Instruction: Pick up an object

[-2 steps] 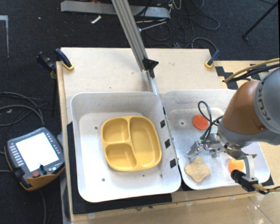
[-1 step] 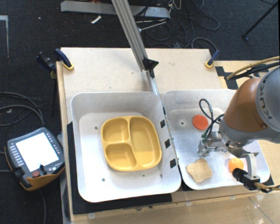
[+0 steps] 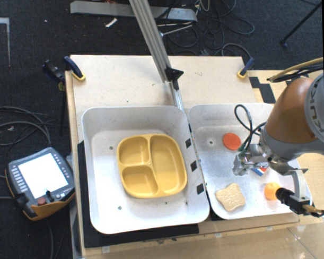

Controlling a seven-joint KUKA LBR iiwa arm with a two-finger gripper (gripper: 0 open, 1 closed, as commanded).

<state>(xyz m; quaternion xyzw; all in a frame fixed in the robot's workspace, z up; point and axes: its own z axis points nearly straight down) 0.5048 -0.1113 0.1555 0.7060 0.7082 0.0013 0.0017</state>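
Right bin [image 3: 214, 116] — toast [image 3: 230, 197] just below tool [image 3: 242, 167].

Desk [image 3: 123, 74]: two bins side by side. Left bin [image 3: 98, 128]: divided tray [image 3: 151, 165], centre. Right bin [image 3: 214, 119]: disc [image 3: 231, 140] mid-rear; bread slice [image 3: 230, 197] front edge; ball [image 3: 271, 191] front-right corner.

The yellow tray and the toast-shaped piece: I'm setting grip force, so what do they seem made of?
Yellow tray: probably hard plastic, smooth with a slight sheen, moulded into three compartments. Toast-shaped piece: tan, matte and speckled, probably a foam or plastic toy; the view leaves that open.
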